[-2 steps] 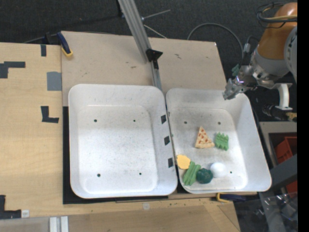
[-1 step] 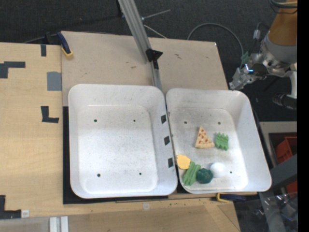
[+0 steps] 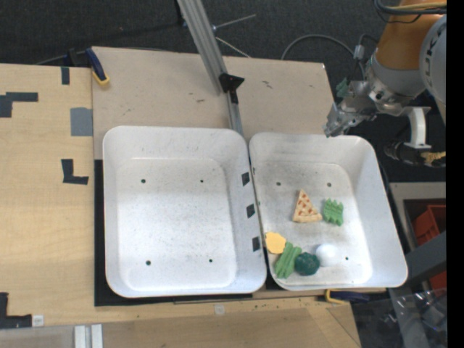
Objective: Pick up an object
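Honestly, I cannot tell how the gripper (image 3: 335, 125) is set; it hangs over the right bin's (image 3: 362, 151) far rim, holding nothing visible. Every pickable thing lies near the front edge: pizza slice (image 3: 306, 207), green piece (image 3: 333, 212), white ball (image 3: 327, 252). Best drop squarely over one isolated piece.

Two bins sit side by side on the bench (image 3: 167, 93), rims touching. The left bin (image 3: 116, 209) lies beside the right bin (image 3: 377, 194), which holds a pizza-slice toy (image 3: 306, 207), a leafy piece (image 3: 333, 211) just right of it, and a ball (image 3: 327, 253) nearer the front. The pincer (image 3: 335, 125) hangs over the right bin's rear rim.
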Controlling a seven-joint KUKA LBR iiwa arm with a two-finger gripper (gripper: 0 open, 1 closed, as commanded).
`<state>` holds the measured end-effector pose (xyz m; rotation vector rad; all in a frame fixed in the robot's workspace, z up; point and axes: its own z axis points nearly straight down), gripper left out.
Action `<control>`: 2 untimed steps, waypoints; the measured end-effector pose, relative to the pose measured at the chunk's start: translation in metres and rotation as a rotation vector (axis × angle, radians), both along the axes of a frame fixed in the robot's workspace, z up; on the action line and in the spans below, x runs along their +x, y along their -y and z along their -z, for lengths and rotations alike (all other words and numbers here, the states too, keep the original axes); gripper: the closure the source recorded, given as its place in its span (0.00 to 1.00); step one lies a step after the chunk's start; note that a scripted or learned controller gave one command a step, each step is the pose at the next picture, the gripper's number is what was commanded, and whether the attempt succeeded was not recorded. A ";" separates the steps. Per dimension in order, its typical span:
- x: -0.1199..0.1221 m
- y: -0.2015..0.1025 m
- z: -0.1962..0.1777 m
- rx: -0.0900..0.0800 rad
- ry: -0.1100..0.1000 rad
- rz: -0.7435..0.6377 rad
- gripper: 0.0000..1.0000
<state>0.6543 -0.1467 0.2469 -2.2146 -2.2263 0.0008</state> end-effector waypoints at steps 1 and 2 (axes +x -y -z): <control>0.008 -0.062 -0.001 0.001 0.000 -0.002 1.00; 0.009 -0.112 0.013 0.000 -0.002 -0.001 1.00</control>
